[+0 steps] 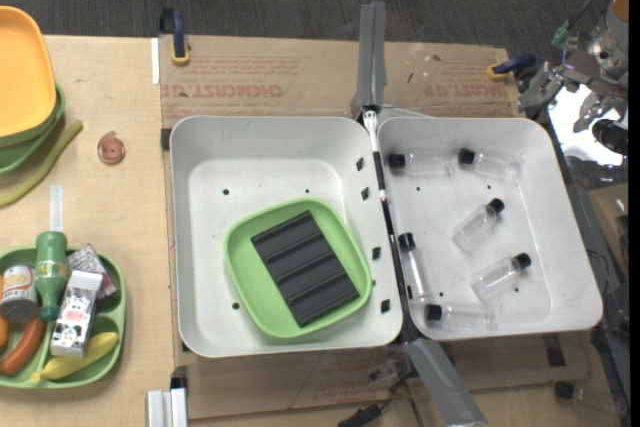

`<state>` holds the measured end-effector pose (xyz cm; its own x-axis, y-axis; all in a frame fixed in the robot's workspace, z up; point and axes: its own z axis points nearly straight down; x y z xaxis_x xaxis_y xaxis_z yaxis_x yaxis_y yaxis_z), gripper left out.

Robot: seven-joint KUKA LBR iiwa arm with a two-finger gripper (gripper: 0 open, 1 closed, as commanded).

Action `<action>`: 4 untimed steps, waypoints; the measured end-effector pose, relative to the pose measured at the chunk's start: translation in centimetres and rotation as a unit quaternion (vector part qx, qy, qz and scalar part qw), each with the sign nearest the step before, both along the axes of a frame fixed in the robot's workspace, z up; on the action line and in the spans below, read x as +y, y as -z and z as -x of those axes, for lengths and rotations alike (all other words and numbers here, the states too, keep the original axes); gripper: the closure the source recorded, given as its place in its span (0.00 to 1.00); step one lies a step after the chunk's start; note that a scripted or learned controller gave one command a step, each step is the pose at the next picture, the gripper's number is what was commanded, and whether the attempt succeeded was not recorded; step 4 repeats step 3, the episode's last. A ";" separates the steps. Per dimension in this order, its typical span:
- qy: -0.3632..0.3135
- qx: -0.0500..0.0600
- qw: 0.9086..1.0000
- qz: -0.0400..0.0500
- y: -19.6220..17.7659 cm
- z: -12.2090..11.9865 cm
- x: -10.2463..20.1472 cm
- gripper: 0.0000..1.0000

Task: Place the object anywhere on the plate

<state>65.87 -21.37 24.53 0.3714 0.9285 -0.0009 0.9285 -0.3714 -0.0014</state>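
In the left bin point(200, 315), a green plate point(240, 265) carries a black ridged object point(305, 270), its long axis running from 11 to 5 o'clock. Clear vials point(480, 223) with black caps lie scattered in the right bin point(560, 315). Farthest off, at 2 o'clock from the plate, the end effector point(600, 55) hangs beyond the bin's corner; whether it is open or closed I cannot tell.

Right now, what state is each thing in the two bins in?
Green plate: flat in the left bin, bearing a black ridged block.
Clear vials: lying on their sides, scattered in the right bin, black caps on.
Gripper: outside the right bin's far corner, away from the vials.
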 end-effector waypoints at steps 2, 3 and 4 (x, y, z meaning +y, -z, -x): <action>-0.010 0.000 1.000 0.001 -0.3 0.0 0.5 0.00; -0.034 0.000 0.999 0.001 -0.4 0.0 0.2 0.00; -0.034 0.000 0.999 0.001 -0.4 0.0 0.2 0.00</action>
